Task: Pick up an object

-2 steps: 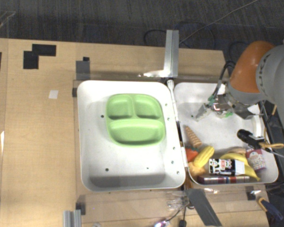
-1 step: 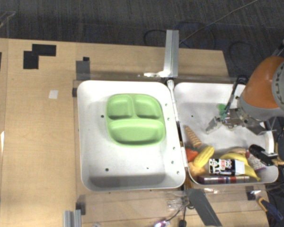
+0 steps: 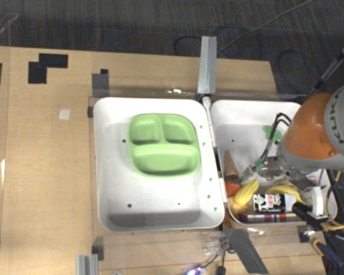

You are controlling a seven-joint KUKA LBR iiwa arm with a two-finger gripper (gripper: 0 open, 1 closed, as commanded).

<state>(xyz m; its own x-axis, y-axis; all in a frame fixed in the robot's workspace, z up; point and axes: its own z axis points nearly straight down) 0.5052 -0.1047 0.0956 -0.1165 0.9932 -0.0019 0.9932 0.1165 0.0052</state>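
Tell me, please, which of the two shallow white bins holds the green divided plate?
The left white bin holds the green three-compartment plastic plate, lying flat near its middle. The right white bin instead holds small items heaped at its near edge, under the gripper.

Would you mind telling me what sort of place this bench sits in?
Probably a robotics lab: a grey, orange-banded robot arm reaches over two shallow white bins on a wooden bench, with loose cables on dark carpet.

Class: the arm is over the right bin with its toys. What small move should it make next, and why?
Probably a short descent: the gripper hangs above the yellow corn toy and the banana in the right bin, with nothing seen between its fingers.
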